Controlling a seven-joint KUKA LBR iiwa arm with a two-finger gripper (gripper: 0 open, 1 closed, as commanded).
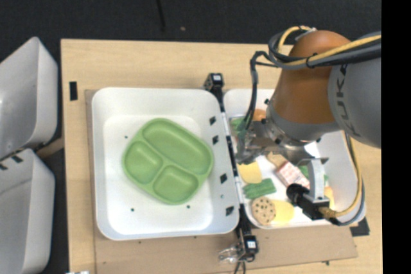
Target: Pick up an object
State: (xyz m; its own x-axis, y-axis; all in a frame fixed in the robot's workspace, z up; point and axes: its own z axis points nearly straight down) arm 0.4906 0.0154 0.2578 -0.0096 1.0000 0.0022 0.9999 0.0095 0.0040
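The right bin (235, 101) holds several small items. A yellow wedge (249, 172) lies near its left wall, with a flat green piece (259, 189) just below it. A round speckled cookie (262, 209) rests at the front beside a pale yellow piece (283, 212). A pink and white packet (290, 172) lies right of the wedge. My gripper (259, 143) hangs low over the bin's left middle, just above the yellow wedge, under the orange wrist (308, 86). The arm hides most of the bin's back and middle.
The left bin (106, 212) holds a green divided plate (168, 160) in its middle. A green item (237, 124) and a small orange one (259, 115) peek out behind the gripper. Black clips (213, 81) sit on the wall between the bins. Cables loop around the wrist.
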